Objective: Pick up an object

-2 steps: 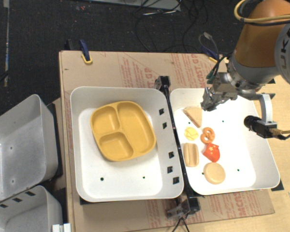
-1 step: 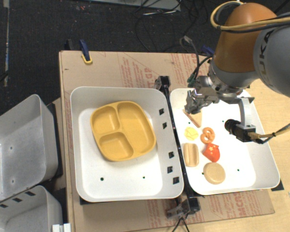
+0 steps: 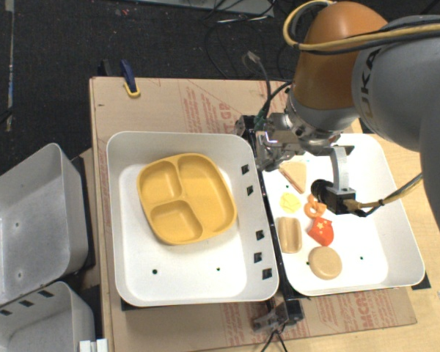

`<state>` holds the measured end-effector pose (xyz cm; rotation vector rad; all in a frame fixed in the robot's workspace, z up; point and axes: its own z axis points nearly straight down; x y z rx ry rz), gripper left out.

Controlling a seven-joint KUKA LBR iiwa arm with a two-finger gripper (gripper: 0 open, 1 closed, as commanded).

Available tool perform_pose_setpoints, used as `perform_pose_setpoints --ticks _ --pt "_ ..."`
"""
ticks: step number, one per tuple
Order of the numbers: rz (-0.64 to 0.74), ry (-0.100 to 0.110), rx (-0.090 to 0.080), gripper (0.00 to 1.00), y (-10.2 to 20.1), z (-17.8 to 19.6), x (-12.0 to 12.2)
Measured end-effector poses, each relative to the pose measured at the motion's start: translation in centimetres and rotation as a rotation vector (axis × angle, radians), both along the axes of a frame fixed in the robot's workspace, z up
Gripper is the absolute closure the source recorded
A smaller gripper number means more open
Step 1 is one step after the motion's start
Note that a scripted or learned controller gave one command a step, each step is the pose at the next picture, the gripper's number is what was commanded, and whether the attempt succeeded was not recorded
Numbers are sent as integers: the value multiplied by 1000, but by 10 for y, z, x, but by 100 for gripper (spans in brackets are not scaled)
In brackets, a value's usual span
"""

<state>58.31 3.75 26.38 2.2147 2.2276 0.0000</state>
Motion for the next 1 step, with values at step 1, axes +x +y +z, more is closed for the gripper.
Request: perform_pose_setpoints --ticks 1 --pt "3 2 1 100 61 -5 -9"
